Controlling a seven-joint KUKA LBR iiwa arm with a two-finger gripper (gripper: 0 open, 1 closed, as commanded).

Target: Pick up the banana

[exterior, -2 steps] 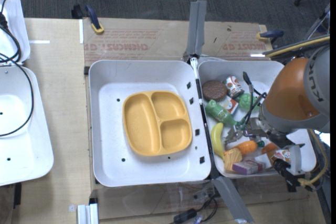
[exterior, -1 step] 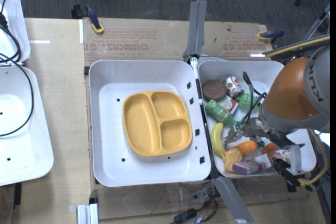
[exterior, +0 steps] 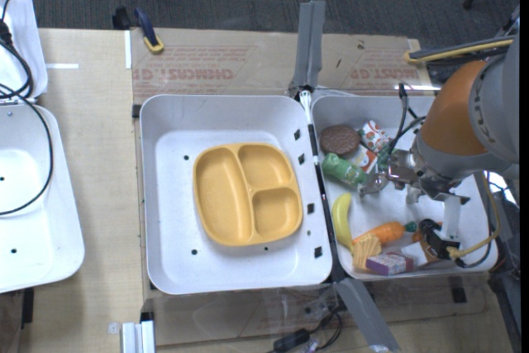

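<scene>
Dark carpet lies beyond a bench covered with printed cardboard (exterior: 223, 62), on which two shallow white bins sit side by side. Left bin (exterior: 165, 178) holds a yellow three-compartment plate (exterior: 248, 193); right bin (exterior: 475, 207) holds a jumble of toy food. The banana (exterior: 342, 219) lies near that bin's left wall, running roughly lengthwise, with a green bottle (exterior: 343, 170) just above it, a brown round cookie-like piece (exterior: 339, 140) further up, and a carrot (exterior: 384, 233), an orange wedge (exterior: 366, 250) and a small purple-and-white box (exterior: 390, 264) close on its right. The gripper (exterior: 378, 180) hangs over the middle of the right bin, beside the green bottle and above and to the right of the banana, not touching it; whether it stands apart or together cannot be told at this slant. Nothing is seen held. Judging from this, the risk lies in crowding: a descent slightly off could catch the bottle or the carrot instead, or nudge the banana against the bin wall where one side has no room to get round it. The banana's curved, smooth skin may also slip out of a pinch taken near its tapered end.
</scene>
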